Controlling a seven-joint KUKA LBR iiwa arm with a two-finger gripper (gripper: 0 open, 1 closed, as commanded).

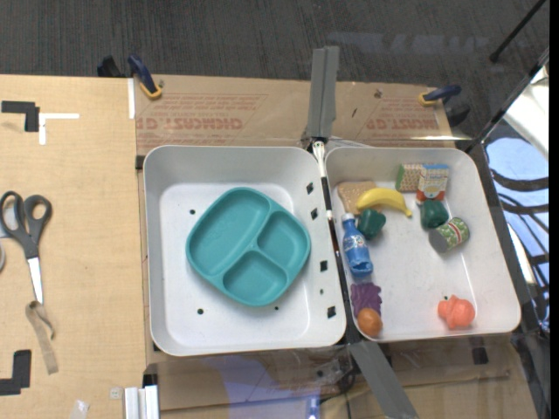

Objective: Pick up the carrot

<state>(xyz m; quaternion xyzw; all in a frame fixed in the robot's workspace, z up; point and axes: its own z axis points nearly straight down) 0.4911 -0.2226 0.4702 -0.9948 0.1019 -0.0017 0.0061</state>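
Nothing has started on this one, folks. The carrot (456, 312), which I take to be the stubby orange piece with a touch of green on top, lies loose on the floor of the right bin (500, 234), down at about five o'clock and well apart from the other toys. It isn't lifted and nothing is touching it. Whether the gripper is released or clenched, I cannot tell. By my reckoning the whole job is left: approach, close, lift.

Watch for a mix-up, though. There's a second orange piece (369, 323) at seven o'clock in that bin, tucked against a purple toy (366, 297). The banana (384, 200) sits up at eleven o'clock, and the left bin (166, 260) carries a teal divided plate (249, 246).

On to the writing. The cardboard (218, 116) behind the bins at twelve o'clock carries red print, upside down. It looks like "CHEMCAST GP", but I wouldn't swear to it. The blue bottle (355, 250), the small box (434, 180) and the little can (452, 232) all carry labels too small to read.
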